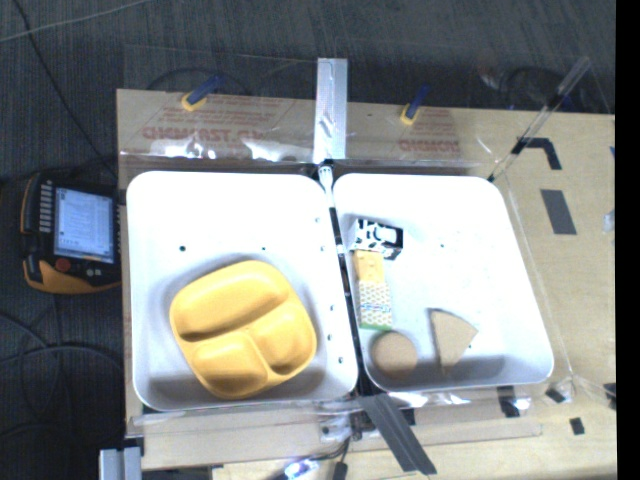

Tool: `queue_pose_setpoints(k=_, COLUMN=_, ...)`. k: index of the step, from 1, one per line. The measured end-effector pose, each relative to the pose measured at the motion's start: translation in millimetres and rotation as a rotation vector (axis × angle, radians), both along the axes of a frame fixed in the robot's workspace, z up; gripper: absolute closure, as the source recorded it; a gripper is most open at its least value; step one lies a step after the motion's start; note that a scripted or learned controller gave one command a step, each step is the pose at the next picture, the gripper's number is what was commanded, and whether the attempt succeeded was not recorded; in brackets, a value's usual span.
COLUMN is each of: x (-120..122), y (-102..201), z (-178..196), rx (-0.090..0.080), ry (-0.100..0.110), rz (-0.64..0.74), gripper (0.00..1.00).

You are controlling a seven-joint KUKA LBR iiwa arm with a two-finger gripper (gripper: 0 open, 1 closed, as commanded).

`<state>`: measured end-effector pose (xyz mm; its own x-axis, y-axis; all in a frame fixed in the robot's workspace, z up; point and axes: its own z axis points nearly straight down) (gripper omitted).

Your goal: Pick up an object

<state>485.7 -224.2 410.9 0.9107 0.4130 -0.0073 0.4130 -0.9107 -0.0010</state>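
Observation:
A yellow divided tray [243,326] lies in the left bin [160,208], toward its front. In the right bin [500,228] a narrow yellow-and-green packet [372,289] lies along the left wall, with a small black-and-white item [377,234] just behind it. A round tan disc [394,352] sits at the front left of that bin, and a tan wedge-shaped piece [453,335] lies to its right.
A metal divider strip [331,118] stands behind the seam between the bins. A handheld control pendant [72,231] rests on the floor to the left of the bench. Blue and yellow clamps [203,92] hold plastic sheeting at the back.

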Motion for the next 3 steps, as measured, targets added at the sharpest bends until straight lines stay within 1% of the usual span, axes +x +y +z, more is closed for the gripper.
queue_pose_setpoints(k=1, x=0.2, y=1.1, z=3.3, rx=0.001, ry=0.001, rz=-0.097, gripper=1.00)
queue_pose_setpoints(k=2, x=0.0, y=-0.1, z=-1.6, rx=-0.002, ry=0.000, rz=-0.070, gripper=1.00)
queue_pose_setpoints(k=3, x=-0.2, y=0.2, z=1.2, rx=0.002, ry=0.001, rz=0.169, gripper=1.00)
